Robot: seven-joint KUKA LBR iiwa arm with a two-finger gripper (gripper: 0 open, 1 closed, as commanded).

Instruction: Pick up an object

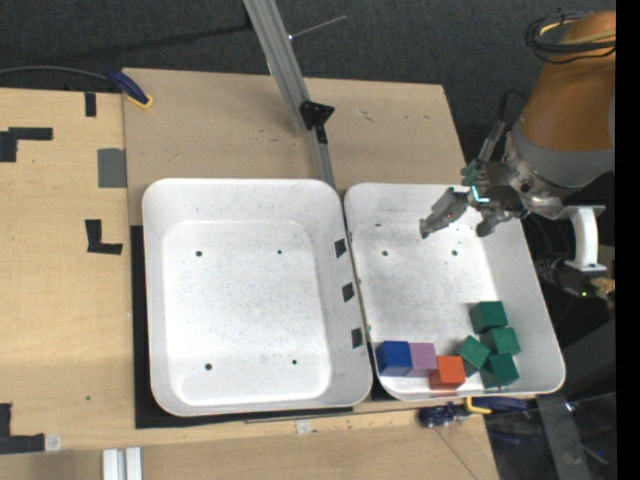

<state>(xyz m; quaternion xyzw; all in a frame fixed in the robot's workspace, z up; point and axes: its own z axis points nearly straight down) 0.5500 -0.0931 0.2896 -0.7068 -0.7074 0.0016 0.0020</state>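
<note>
Arm enters from the right; gripper [458, 218] hangs over the far part of the right bin [400, 288], close to its far-right rim. Two dark fingers visible: one [436, 220] angled down-left, the other [487, 224] to its right, with bare white bin floor showing between them. Fingers stand well apart, nothing between them, no object touching either. All blocks sit in the near end of the right bin, well apart from the gripper. Row along the near wall, left to right: blue cube [394, 357], purple cube [423, 356] touching it, orange cube [448, 371] just beside and slightly nearer. Green blocks clustered in the near-right corner: one [489, 316] farthest, one [507, 341] nearer it on the right, one [474, 350] next to the orange cube, one [500, 370] nearest the rim. Left bin [160, 268] lies alongside, the two rims touching at the centre. Grey metal bar [275, 38] runs from far side down to the junction of the bins.
</note>
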